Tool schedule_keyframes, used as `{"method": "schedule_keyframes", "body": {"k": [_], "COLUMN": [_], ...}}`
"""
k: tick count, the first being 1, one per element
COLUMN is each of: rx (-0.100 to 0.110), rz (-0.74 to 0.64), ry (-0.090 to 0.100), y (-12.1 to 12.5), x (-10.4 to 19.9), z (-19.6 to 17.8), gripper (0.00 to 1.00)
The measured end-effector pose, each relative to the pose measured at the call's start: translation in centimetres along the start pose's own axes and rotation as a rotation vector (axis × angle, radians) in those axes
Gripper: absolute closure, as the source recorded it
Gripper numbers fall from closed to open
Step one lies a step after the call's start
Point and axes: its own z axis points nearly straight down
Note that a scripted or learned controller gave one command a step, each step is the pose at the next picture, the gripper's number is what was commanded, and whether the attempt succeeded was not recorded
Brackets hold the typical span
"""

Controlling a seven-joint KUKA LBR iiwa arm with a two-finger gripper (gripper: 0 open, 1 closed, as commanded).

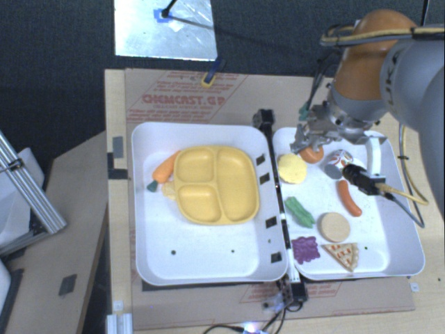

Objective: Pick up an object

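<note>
2 shallow white bins sit side by side on a cardboard sheet (182, 92) with red print. The left bin (146, 242) holds 2 things: 1 yellow plate (212, 184) with 3 compartments, lying flat near the middle, and 1 carrot (165, 167) that lies slanted against the plate's left rim, its green end pointing to the bin's left wall.

The right bin (396, 249) holds 8 small things. The arm (410, 61) reaches in from the right, and the gripper (309, 143) is low over the bin's far left corner, right on top of 1 orange piece (313, 155). Whether the gripper is open, closed or gripping that piece cannot be told from this view. Just beside the orange piece, toward the bin's divider, lies 1 yellow disc (292, 169); on its other side is 1 red-and-white item (338, 160). Further forward are 1 red sausage (350, 197), 1 green piece (300, 211) and 1 tan disc (334, 226). Along the near wall lie 1 purple piece (304, 248) and 1 pizza slice (343, 255), close together.

Beyond the bins, 1 shiny grey sheet (139, 26) lies on the dark floor.
</note>
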Motion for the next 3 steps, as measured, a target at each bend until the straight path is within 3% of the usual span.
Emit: {"method": "schedule_keyframes", "body": {"k": [1,2,3], "rx": [0.003,0.0,0.004], "rz": [0.003,0.003,0.009], "ry": [-0.001,-0.001,-0.002], "y": [-0.3,0.5,-1.1], "x": [1.5,1.3,-0.1], "z": [0.1,-1.1,-0.4], "gripper": [1.0,1.0,1.0]}}
